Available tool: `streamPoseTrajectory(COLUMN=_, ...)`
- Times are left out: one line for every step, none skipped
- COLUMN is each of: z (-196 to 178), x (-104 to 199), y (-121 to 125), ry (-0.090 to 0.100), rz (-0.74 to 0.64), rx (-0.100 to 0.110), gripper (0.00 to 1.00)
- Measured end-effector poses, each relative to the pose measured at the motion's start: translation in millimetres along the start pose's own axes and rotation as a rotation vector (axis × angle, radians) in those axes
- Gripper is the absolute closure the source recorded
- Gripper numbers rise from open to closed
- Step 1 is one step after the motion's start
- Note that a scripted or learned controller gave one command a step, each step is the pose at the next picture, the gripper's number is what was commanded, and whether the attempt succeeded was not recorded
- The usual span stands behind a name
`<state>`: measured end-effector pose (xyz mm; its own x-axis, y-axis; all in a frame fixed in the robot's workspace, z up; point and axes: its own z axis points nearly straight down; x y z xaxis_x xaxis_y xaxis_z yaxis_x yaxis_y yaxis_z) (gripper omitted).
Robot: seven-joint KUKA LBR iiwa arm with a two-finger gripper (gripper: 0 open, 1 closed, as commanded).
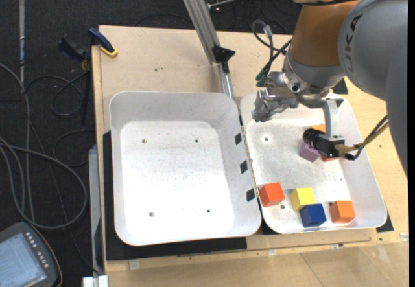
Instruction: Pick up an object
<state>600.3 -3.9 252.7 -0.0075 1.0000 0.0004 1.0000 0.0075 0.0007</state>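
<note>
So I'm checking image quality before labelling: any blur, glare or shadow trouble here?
Camera view: lighting even, blocks sharp, no strong glare on the right bin; the gripper area looks slightly soft and casts a faint shadow; the dark floor is dim.

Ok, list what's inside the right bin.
The right bin holds two orange blocks, a yellow block, a blue block and a purple block. Something orange sits behind the purple block, partly hidden by the arm's hardware.
</note>
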Motion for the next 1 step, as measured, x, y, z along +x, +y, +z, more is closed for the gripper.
streamPoseTrajectory(z=5.1, x=58.4, y=26.2, ry=0.0, rz=0.0, rx=-0.002, gripper=1.0)
